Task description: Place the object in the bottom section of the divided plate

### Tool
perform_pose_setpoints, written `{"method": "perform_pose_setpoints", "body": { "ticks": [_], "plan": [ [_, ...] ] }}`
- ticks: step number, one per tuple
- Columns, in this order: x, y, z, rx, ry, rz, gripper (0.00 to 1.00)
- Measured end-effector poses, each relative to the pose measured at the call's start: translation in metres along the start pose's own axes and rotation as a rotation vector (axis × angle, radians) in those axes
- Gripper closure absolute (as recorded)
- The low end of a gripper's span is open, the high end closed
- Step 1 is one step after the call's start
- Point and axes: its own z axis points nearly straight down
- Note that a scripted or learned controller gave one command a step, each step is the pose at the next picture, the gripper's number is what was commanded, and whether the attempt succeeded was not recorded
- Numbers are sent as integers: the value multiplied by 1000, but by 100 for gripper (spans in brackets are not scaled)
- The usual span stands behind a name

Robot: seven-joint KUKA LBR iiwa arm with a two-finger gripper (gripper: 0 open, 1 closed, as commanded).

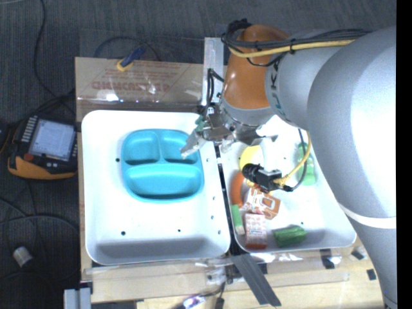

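Blue plastic divided plate (161,180) lying in the left white bin (129,237), towards the bin's far half, with two small sections on the far side and one large bottom section on the near side. The grey arm (360,108), with its orange band (248,76), reaches in from the right across the wall between the bins. The gripper (192,147) hangs over the plate's right edge, at the far right small section and just above the corner of the bottom section. At this slant it cannot be told whether the claw is wide or narrow, nor whether it carries anything. The right white bin (329,219) holds the loose things: a yellow round item (252,154) near its far end, an orange item (236,187) against its left wall, a red-and-white printed packet (256,227) near its front, a dark green item (290,235) just right of that packet, and a pale green item (310,171) by the arm. Which of these is the task's object cannot be told. A sheet of cardboard (141,79) lies behind the left bin; a handheld screen unit (44,145) rests on the floor to its left.
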Motion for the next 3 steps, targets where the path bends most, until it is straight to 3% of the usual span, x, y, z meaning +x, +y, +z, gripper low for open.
{"method": "perform_pose_setpoints", "body": {
  "ticks": [1, 2, 3],
  "plan": [
    [0, 0, 0, 0, 0, 0, 0],
    [0, 0, -5, 7, 2, -1, 100],
    [0, 0, -5, 7, 1, -1, 0]
  ]
}}
